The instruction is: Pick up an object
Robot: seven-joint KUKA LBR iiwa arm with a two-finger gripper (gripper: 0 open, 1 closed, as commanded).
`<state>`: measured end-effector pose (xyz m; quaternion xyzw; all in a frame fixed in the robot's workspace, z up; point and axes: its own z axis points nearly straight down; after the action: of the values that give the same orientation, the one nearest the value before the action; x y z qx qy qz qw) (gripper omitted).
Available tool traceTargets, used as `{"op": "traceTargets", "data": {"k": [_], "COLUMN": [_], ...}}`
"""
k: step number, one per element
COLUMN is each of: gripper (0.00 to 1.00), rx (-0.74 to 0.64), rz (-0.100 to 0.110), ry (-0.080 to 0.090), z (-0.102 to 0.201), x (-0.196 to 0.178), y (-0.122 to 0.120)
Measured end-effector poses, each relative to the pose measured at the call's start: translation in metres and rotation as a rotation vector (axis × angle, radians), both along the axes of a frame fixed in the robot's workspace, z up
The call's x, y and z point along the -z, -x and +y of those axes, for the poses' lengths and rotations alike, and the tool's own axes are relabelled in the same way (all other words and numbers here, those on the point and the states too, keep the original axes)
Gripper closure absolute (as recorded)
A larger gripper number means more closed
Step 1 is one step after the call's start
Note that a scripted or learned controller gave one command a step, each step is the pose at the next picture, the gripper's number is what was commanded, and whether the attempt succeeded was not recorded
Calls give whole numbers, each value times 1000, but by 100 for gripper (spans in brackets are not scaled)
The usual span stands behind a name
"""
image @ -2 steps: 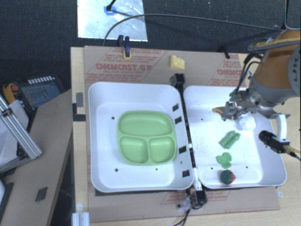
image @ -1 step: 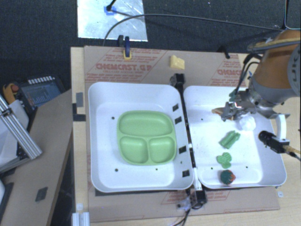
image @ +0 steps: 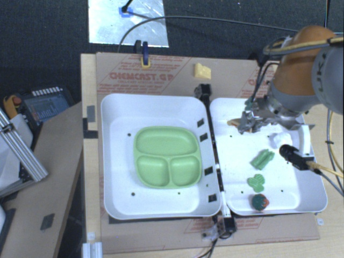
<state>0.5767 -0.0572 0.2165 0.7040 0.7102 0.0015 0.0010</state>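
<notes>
My gripper [image: 249, 122] hangs low over the back left part of the right bin [image: 236, 160], under the grey wrist and orange band. A small tan piece [image: 233, 122] lies right beside its tip on the left; whether they touch is unclear. A white object [image: 277, 140] lies just right of the gripper. Nearer the front lie a ridged green block [image: 263, 158], a small green lump [image: 256, 183] and a red and green ball [image: 260, 201].
The left bin [image: 115, 144] holds a green three-compartment plate [image: 167, 156]. A black divider with clips [image: 210, 144] runs between the bins. A yellow block [image: 202, 70] and a yellow and blue clamp [image: 144, 52] sit on the board behind. A black part [image: 293, 156] sticks out of the arm.
</notes>
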Motion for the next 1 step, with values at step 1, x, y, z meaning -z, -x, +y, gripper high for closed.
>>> {"op": "traceTargets", "data": {"k": [1], "gripper": [100], "rx": [-2], "rz": [0], "ry": [-1], "z": [56], "x": [-13], "y": [-3]}}
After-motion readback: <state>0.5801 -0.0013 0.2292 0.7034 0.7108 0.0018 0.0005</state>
